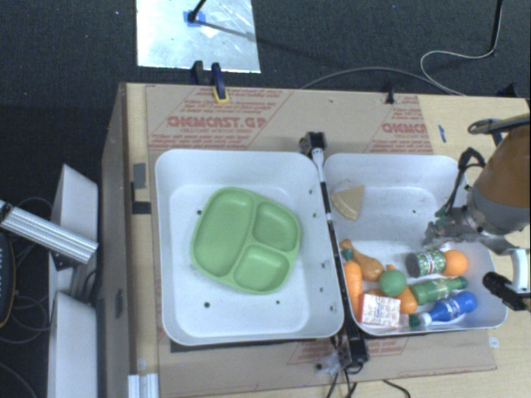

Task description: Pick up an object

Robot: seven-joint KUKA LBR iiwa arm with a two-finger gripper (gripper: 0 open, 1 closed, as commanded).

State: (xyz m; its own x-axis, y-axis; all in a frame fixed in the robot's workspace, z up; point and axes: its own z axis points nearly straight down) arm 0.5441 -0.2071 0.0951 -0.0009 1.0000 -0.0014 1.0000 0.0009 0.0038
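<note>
I see gripper (440,229) right of frame, above small green-label can (427,263); can't tell claw state. Risk: crowded pile, can slips/nudges round orange fruit (455,261).

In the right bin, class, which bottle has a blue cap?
The clear bottle at the bin's front right corner, lying on its side. The two green bottles behind it have no blue.

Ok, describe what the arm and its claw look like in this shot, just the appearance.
The arm is a rounded body, orange-brown on top and grey below, at the right edge of the camera view. A dark cable loops along its left side. The claw is a small grey metal piece, too blurred to show detail. A white and black fitting juts out below the arm.
</note>
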